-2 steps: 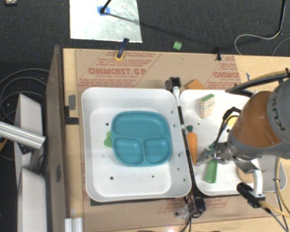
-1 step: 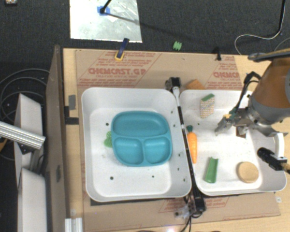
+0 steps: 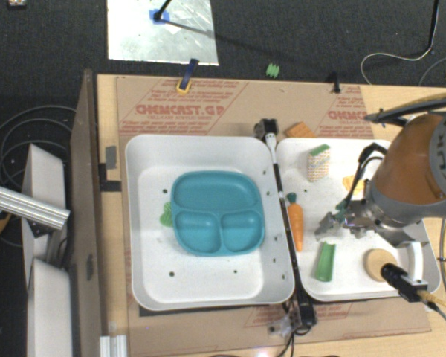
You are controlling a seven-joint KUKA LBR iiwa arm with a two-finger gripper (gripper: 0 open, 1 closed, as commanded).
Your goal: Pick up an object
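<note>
My end effector (image 3: 328, 224) low in right bin (image 3: 401, 292), lower right of frame | grip state: can't tell, nothing seen held | green block (image 3: 325, 261) just below it, carrot (image 3: 295, 225) beside | risk: I clip carrot, miss block.

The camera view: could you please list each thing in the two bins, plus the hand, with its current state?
blue tray: flat in the left bin, compartments up.
carrot: lying along the right bin's left wall.
green piece: lying on the right bin floor, apart from the carrot.
corn cob: at the right bin's far end.
tan round piece: on the right bin floor.
hand: low over the right bin, nothing visibly held.
</note>
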